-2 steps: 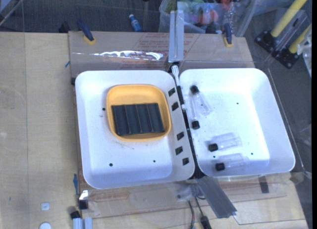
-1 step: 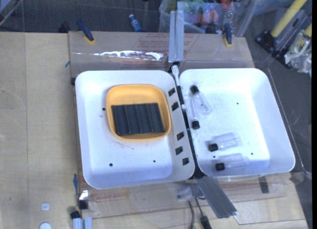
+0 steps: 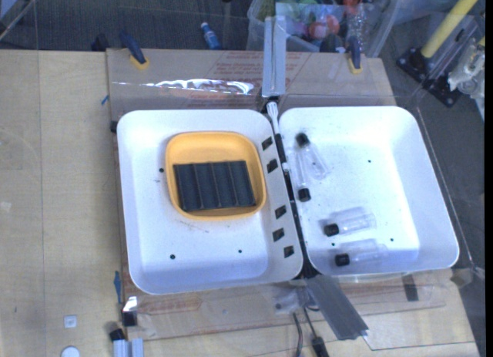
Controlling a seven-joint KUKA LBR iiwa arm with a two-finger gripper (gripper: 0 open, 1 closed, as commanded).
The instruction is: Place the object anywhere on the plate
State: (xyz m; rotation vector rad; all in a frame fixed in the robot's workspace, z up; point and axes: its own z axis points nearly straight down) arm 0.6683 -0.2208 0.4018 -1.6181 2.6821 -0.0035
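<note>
1. Plate point(image 3: 179, 149), yellow, sits in the left bin point(image 3: 139, 193), toward its far edge, with a dark ribbed block point(image 3: 214, 186) lying on it.
2. Bottles, clear with black caps, lie in the right bin point(image 3: 400, 163): two point(image 3: 308, 164) near its left wall, two point(image 3: 350, 236) by its near edge.

Yellow plate point(image 3: 179, 149), black ribbed block point(image 3: 213, 186)
</note>
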